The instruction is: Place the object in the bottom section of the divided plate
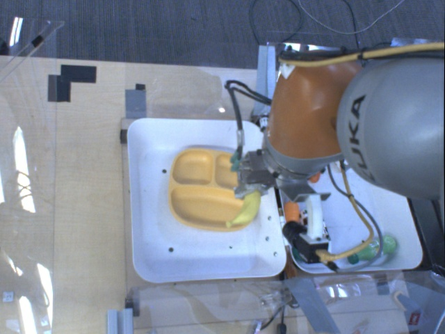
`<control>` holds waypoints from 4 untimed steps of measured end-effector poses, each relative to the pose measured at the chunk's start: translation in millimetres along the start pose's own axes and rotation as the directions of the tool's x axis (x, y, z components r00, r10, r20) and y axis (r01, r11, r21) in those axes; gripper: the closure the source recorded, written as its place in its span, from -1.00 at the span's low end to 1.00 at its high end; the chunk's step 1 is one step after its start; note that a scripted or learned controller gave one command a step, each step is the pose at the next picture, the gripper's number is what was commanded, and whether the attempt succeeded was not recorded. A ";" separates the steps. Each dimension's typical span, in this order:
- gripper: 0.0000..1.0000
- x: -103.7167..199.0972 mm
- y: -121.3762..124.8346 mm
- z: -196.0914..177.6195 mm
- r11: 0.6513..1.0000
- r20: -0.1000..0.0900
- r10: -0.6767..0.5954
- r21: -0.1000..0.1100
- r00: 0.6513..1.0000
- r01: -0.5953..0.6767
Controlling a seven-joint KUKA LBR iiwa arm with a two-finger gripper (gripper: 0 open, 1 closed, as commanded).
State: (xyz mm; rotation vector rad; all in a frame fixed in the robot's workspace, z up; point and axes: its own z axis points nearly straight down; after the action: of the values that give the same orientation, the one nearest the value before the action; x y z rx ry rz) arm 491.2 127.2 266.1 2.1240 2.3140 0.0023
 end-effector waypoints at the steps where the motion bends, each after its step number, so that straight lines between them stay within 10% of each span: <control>1: 1.00 -59.0 -8.0 -92.8 1.000 0.000 0.029 -0.006 1.000 -0.029; 2: -1.00 -58.8 -8.0 -92.7 1.000 0.000 0.028 -0.006 1.000 -0.028; 3: -1.00 -126.7 74.7 -170.2 0.994 0.001 0.113 -0.006 0.994 -0.113; 4: -1.00 -111.6 -13.3 -158.7 0.985 0.000 0.172 -0.005 0.985 -0.172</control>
State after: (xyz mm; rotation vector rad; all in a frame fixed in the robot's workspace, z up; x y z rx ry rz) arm 487.2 14.8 424.7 2.3135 2.1200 0.0079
